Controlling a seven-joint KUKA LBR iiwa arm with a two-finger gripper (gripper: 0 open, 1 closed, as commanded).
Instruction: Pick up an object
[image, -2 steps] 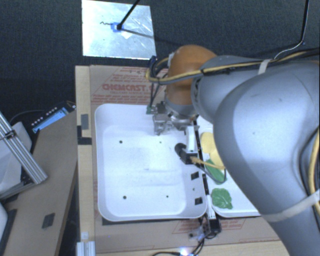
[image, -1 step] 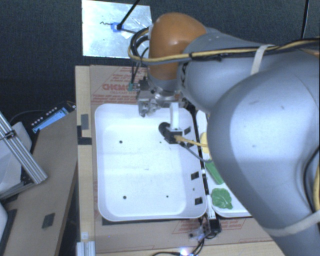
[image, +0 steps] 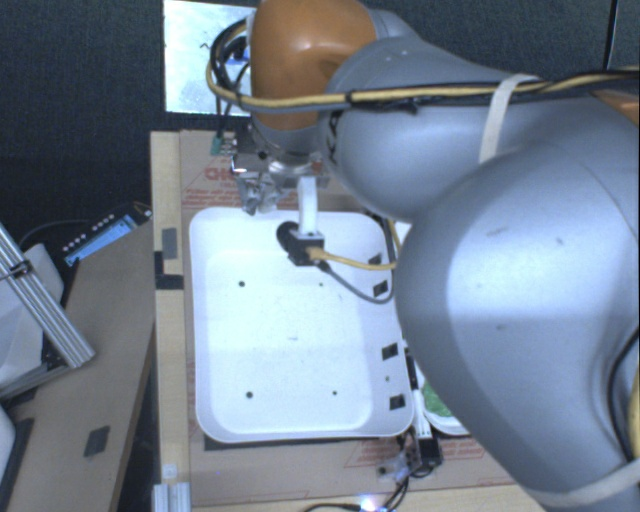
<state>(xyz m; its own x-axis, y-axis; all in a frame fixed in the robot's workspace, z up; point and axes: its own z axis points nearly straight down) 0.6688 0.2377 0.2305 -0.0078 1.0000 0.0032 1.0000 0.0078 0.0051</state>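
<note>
End effector (image: 262, 190) over white bin (image: 290, 400), indistinct.

A shallow white plastic bin (image: 290, 400) with small dark holes lies below the tool, on a brown cardboard sheet (image: 200, 180). Left of the tool, a silver aluminium rail (image: 45, 310) slants across the tan benchtop (image: 90, 400).

Dark wall panels (image: 80, 100) behind a tan bench (image: 100, 380) (aluminium rails (image: 40, 310) at left).
</note>
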